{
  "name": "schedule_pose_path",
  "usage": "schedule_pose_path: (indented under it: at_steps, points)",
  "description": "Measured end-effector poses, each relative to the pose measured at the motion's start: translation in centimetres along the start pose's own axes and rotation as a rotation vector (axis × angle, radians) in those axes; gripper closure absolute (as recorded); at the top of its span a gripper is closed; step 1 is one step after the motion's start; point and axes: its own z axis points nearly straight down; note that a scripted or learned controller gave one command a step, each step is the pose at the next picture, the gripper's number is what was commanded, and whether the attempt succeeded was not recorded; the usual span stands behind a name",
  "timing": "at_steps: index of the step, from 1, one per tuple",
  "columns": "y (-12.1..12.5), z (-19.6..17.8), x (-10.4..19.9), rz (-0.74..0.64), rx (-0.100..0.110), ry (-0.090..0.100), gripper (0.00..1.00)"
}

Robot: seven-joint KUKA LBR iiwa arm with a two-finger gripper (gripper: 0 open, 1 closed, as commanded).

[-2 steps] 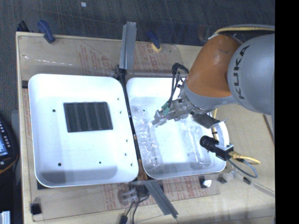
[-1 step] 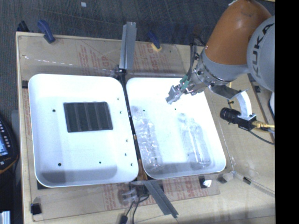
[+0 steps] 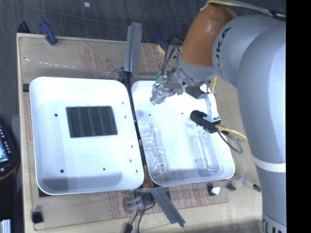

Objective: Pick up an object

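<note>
My gripper [image 3: 159, 94] hangs over the far left corner of the right bin [image 3: 182, 178], below the orange wrist band. A clear plastic bottle [image 3: 152, 144] lies lengthwise along that bin's left wall, just in front of the gripper. A second clear plastic item [image 3: 204, 152] lies near the bin's right wall. Nothing shows between the gripper's tips. A dark grey ribbed slab [image 3: 91, 121] lies flat in the middle of the left bin [image 3: 43, 96].
A black part with a yellow cable [image 3: 204, 121] sticks out from the arm over the right bin. The big grey arm body covers the bench's right side. Metal brackets [image 3: 132, 47] stand at the seam between the bins, front and back.
</note>
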Motion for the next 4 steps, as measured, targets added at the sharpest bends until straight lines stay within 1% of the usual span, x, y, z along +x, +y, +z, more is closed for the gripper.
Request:
schedule_pose_path:
  at_steps: [1, 2, 3, 4]
  points:
    - [0.4, -0.6, 1.0, -0.37, 0.0, 0.0, 1.0]
    - [0.8, 8.6, -3.4, -0.127, 0.0, 0.0, 1.0]
    - [0.3, 3.9, -8.3, -0.118, -0.005, -0.001, 1.0]
    - [1.6, 11.2, -8.2, -0.034, -0.001, 0.0, 1.0]
